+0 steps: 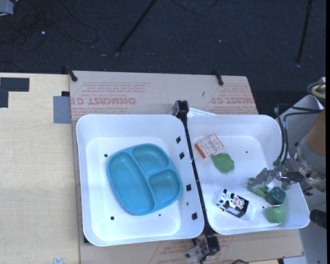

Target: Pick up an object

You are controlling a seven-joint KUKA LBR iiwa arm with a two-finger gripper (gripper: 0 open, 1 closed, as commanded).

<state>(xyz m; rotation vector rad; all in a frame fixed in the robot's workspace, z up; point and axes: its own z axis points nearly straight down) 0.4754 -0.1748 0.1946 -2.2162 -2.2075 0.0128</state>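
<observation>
At nine o'clock of the scene we saw the pale wooden bench top [27,169], with a sheet of printed cardboard [126,95] lying under the two bins toward twelve o'clock. The left white bin [93,131] held a blue divided plate [143,177], three compartments in all, resting flat near the bin's middle and tilted a little on the clock face, its long compartment toward eight o'clock. A black divider strip [190,164] ran between the bins from twelve to six o'clock. In the right white bin [253,126] we found a small red-and-white packet [209,145] toward eleven o'clock, and just beside it, at its four o'clock, a flat green leaf-shaped piece [224,162], the two close but apparently not touching. Toward six o'clock of that bin lay a black-and-white printed card or box [232,203], tilted. At three to four o'clock, near the bin's right wall, sat a dark teal round object [275,195] and, just at its six o'clock, a light green round object [275,214]; we could not tell whether these two touched. The gripper [262,181] reached in from three o'clock, its grey-green fingers [257,190] low over the bin floor immediately at the teal object's ten o'clock. Nothing showed between the fingers, and we could not tell whether they stood apart or together. The arm's grey body [313,158] rose at the right edge.
</observation>
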